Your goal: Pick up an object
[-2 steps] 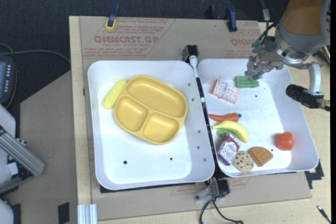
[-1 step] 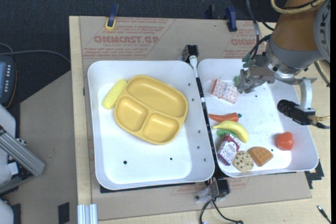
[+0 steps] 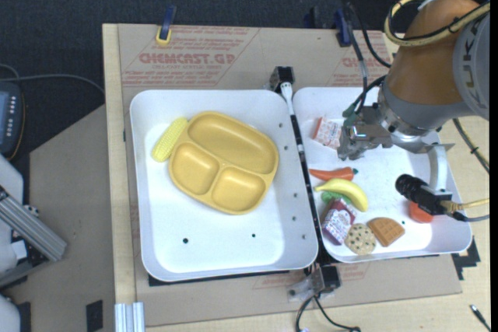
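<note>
My gripper point(image 3: 356, 145) hangs over the upper middle of the right bin point(image 3: 459, 241), below the grey arm with its orange band. A white and red packet point(image 3: 327, 131) lies just to its left. Just below it lies an orange carrot point(image 3: 330, 173), with a yellow banana point(image 3: 343, 191) beneath that. Nearer the front edge are a purple and red packet point(image 3: 337, 221), a round cookie point(image 3: 359, 239) and a brown toast slice point(image 3: 385, 230). A small red object point(image 3: 421, 215) sits at the right, partly hidden by robot parts.
The left bin point(image 3: 156, 237) holds a yellow divided plate point(image 3: 223, 162) and a yellow corn cob point(image 3: 169, 138) against the plate's upper left rim. A raised divider point(image 3: 299, 167) separates the two bins. Cardboard lies under both bins.
</note>
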{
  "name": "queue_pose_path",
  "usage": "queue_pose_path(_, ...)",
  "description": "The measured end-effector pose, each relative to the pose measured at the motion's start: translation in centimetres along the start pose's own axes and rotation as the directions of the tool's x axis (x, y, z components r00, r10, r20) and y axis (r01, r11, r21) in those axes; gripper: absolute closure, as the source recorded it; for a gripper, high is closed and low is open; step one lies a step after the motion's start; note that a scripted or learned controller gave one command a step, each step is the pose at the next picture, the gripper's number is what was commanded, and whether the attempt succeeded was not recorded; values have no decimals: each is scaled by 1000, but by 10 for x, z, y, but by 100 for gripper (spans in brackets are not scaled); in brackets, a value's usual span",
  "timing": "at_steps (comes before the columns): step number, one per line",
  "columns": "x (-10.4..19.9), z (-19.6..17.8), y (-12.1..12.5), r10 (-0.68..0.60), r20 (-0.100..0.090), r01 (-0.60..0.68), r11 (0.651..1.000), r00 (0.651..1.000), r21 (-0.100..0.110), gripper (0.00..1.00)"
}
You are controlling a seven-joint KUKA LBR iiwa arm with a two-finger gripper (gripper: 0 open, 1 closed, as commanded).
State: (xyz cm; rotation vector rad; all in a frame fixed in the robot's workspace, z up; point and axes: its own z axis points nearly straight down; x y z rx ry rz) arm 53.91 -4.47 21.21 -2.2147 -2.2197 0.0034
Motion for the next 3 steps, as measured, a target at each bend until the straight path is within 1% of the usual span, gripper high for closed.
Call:
queue_pose_path(1,33,2,-42,0,0,0,1000,1000,0,100)
queue_pose_path(2,49,-21,-52,-1,2,1,1000,1000,-9,100)
queue_pose_path(3,45,-13,-47,3,3,-3,1000,1000,-4,100)
